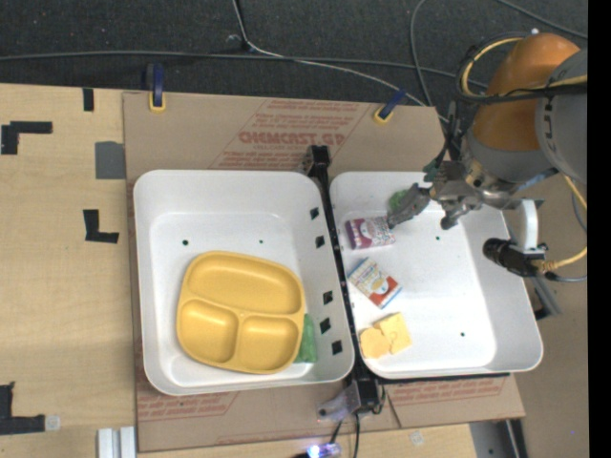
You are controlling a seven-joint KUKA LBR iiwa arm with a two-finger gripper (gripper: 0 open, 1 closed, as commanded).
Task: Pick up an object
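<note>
one purple packet (368,233) just beside hand (427,208)

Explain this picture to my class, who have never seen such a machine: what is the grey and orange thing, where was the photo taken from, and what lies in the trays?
One camera looks down at a slant on a bench. The grey and orange thing is a robot arm reaching in from the right; its gripper hangs over the right bin and grasps nothing visible. That bin holds a purple packet, a small colourful packet and a yellow piece. The left bin holds a yellow divided tray with something green beside it.
</note>
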